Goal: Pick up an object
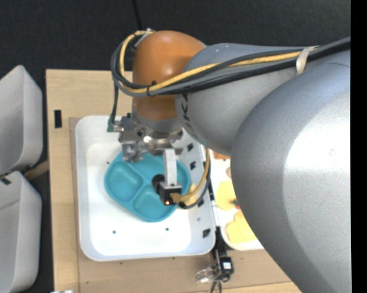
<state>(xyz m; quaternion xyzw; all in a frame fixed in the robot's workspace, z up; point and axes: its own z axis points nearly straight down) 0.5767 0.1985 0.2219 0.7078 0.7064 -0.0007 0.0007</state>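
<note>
A turquoise divided plate (135,188) lies in the middle of the left white bin (98,224). My gripper (148,146) hangs right over the plate's upper edge, low in the bin, below the orange wrist band. The arm's body hides the plate's right rim and the gripper's tips. Nothing can be seen held between them.
The right bin (223,224) is mostly covered by the grey arm; pale yellow and orange objects (235,227) peek out at its left side. White padded shapes (10,121) stand off the bench at the left. A wooden bench edge (61,182) frames the bins.
</note>
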